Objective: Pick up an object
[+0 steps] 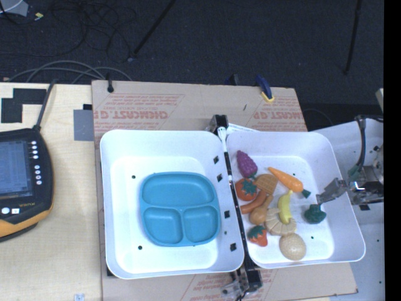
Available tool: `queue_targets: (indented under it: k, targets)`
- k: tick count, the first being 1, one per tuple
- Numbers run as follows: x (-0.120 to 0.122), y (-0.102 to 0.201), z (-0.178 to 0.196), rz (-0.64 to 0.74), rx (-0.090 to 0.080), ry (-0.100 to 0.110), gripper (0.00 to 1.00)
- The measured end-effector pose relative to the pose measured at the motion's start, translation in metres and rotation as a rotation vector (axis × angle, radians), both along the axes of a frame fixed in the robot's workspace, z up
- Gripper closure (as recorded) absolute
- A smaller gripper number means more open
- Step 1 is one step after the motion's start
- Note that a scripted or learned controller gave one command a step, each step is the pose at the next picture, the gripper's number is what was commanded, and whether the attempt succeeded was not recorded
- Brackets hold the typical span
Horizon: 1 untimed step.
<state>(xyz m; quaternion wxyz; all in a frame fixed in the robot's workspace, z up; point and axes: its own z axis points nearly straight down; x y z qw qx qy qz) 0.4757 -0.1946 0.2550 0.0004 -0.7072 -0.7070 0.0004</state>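
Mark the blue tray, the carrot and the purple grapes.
blue tray (180,192): camera view, bare floor of its large top compartment.
carrot (287,180): camera view, middle of its orange body.
purple grapes (246,163): camera view, centre of the bunch.

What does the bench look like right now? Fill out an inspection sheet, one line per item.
Surface: two shallow white bins, left bin and right bin, side by side on a cardboard sheet.
Job's things: toy foods heaped in the right bin: purple grapes, carrot, banana, green broccoli, strawberry, beige round piece.
Clutter: blue divided tray in the left bin.
Grippers: gripper at the right bin's right side, just above the broccoli; nothing seen between its fingers.
Cables: black cables on the dark floor behind.
Surroundings: handheld control pendant on the wooden table, left.
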Motion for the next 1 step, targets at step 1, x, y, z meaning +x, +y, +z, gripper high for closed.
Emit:
queue_targets:
  k: [1]
  targets:
    - [0.0021,0.0290,-0.1540,0.000,-0.001,-0.007,0.00]
